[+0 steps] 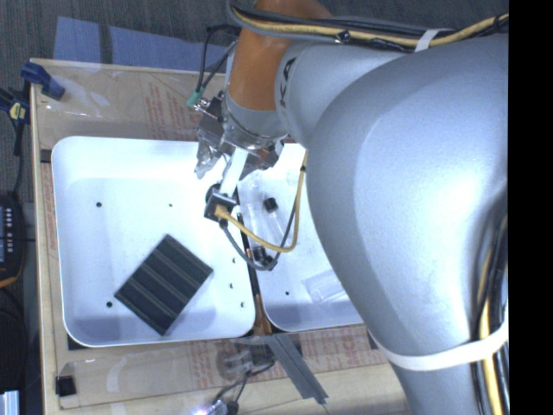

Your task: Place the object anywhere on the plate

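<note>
Well, the gripper [206, 157] hangs at the left bin's [69, 232] upper right corner, mid-frame.
Apart or together, I cannot tell. The dark ribbed slab [164, 284], likely the object, lies flat at lower left; best to descend squarely and pinch across its shorter width.

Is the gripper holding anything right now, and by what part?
Nothing seen in the gripper; the ribbed black slab lies apart, flat in the left bin.

The bench [130, 366] bears a left bin [104, 180] and right bin [294, 305].
</note>
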`<state>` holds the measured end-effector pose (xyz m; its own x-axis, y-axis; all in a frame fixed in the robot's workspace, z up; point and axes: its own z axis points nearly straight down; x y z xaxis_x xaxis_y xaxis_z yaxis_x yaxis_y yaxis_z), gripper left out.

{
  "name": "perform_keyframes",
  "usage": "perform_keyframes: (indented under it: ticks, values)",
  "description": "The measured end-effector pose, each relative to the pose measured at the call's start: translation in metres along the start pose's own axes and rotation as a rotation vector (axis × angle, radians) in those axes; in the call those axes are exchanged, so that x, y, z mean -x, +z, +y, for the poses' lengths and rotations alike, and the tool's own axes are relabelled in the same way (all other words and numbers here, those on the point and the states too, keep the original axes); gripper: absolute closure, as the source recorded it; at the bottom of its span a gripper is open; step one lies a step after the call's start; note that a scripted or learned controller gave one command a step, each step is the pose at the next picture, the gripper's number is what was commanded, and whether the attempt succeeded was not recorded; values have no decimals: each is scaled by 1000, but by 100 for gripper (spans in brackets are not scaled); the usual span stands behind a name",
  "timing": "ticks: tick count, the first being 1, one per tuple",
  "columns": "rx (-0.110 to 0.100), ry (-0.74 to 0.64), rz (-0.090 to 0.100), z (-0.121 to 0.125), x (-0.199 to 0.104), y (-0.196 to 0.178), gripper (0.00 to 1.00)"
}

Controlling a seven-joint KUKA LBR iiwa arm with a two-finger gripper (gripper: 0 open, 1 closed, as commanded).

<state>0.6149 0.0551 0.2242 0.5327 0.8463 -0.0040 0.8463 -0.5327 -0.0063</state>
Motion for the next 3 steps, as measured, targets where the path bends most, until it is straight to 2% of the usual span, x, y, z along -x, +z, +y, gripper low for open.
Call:
perform_keyframes:
  ticks: [1, 2, 3]
  values:
    - [2, 5, 2, -30, -78, -50, 100]
    - [3, -298, 2, -47, -29, -107, 100]
    - [2, -315, -1, -44, -128, -68, 100]
